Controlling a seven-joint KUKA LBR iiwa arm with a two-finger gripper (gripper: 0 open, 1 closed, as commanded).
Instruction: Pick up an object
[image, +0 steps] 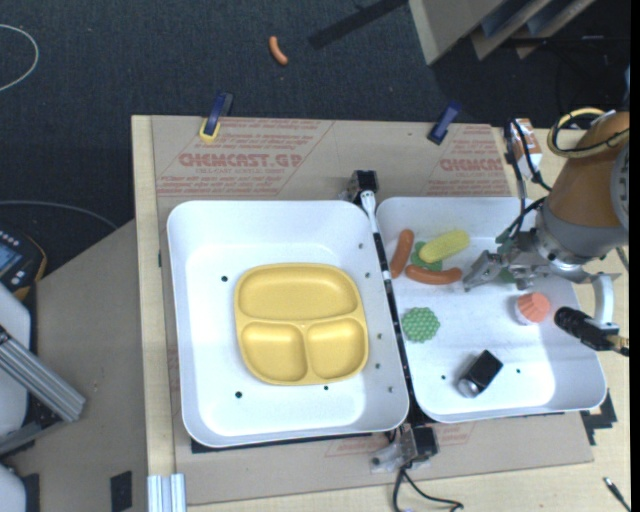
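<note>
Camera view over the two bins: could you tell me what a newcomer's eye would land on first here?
Most striking is the yellow three-compartment tray in the middle of the left bin. Next comes the cluster of toy food at the back of the right bin: two sausages, a yellow piece and a green round piece nearer the front. The gripper hangs just right of that cluster.
</note>
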